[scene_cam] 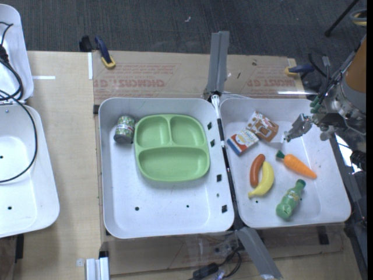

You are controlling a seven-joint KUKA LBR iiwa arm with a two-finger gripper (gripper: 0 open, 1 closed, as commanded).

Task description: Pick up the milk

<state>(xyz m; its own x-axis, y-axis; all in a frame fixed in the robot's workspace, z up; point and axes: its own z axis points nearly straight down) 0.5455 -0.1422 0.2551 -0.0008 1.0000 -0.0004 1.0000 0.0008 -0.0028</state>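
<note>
Claw [297,127] looks spread, gripping nothing; shift it left over the milk [243,140] (lying flat), then descend squarely

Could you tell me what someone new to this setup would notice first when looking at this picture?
The eye goes first to the green divided plate in the left bin, with a small can beside it. Next comes the cluster in the right bin: the milk carton, a snack packet, a sausage, a banana, a carrot and a green bottle. The claw hangs above that bin's far right part, near the carrot.
</note>
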